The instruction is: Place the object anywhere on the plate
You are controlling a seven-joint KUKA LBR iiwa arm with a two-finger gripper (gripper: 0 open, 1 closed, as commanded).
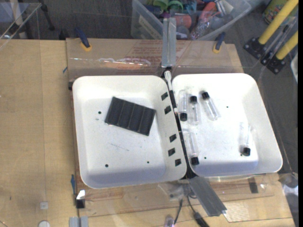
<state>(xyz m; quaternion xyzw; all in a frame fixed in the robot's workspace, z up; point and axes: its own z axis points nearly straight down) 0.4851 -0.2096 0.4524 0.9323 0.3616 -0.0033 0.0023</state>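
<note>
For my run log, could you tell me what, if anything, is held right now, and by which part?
Nothing is seen held: the dark plate lies flat in the left bin, and the clear vials lie loose in the right bin.

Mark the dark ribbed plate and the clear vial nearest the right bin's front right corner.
Dark ribbed plate (130,116), camera view, point on the middle of its top face.
Clear vial (245,141), camera view, point on its clear body, above the black cap.

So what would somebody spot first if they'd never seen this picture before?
Probably the flat dark grey ridged rectangular plate, lying tilted in the left shallow white bin. Next, the small clear plastic vials with black caps scattered in the right shallow white bin, one alone near its right side. Behind the bins, a clear tub of colourful toys catches the eye.
</note>
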